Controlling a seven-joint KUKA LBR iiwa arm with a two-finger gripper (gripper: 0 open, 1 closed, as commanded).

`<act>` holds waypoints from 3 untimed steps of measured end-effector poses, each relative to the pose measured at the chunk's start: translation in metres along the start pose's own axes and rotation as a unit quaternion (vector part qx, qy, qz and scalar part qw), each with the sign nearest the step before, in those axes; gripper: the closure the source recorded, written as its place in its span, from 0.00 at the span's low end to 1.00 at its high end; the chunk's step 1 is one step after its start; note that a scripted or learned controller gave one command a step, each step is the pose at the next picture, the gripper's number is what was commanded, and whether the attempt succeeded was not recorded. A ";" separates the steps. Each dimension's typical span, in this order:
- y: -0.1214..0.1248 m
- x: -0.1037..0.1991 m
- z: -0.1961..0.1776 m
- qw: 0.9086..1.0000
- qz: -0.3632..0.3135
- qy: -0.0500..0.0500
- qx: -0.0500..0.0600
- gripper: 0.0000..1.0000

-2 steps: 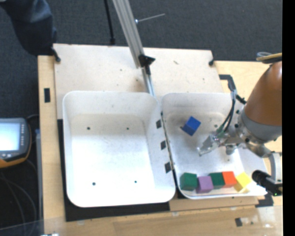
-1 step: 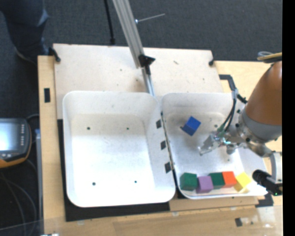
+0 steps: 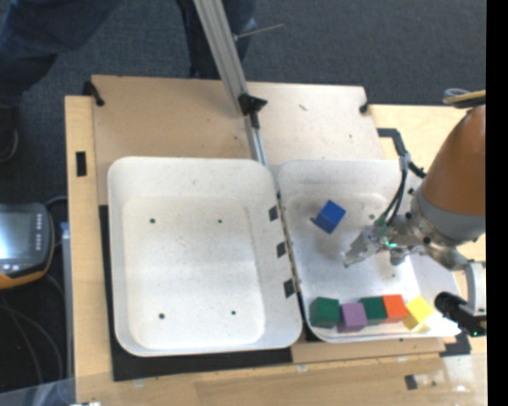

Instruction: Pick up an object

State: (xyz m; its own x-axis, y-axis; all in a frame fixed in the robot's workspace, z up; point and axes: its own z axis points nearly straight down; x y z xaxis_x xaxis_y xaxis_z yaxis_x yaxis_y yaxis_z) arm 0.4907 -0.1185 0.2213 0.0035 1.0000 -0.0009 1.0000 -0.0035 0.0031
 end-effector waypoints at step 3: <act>-0.002 -0.046 -0.106 1.000 -0.003 -0.001 0.000 0.00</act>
State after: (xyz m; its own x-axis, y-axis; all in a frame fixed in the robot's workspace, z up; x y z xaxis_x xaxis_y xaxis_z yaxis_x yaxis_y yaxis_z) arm 0.4879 -0.1646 0.3275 -0.0029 1.0000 -0.0026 1.0000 0.0029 0.0030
